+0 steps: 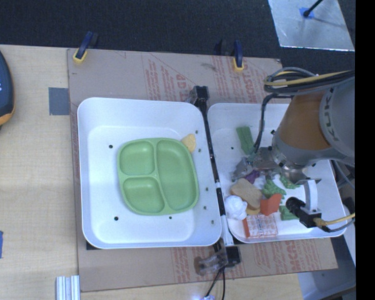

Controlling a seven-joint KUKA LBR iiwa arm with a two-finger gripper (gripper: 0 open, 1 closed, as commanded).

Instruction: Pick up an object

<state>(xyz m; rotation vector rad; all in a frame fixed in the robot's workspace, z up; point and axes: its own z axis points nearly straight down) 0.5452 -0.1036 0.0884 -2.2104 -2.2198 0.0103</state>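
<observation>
Arm (309,127) hides objects (259,195) in right bin (228,120).

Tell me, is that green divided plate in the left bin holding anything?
Empty. All three compartments of the green divided plate show bare green. A small yellow piece lies at its upper right rim, outside the compartments.

A pale wooden bench (31,186) under brown cardboard (169,74); beyond it dark floor, perhaps carpet (144,11).

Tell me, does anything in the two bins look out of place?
One small oddity: a yellow piece lies in the left bin, tucked against the upper right corner of the green tray, apart from the pile of items in the right bin.
</observation>
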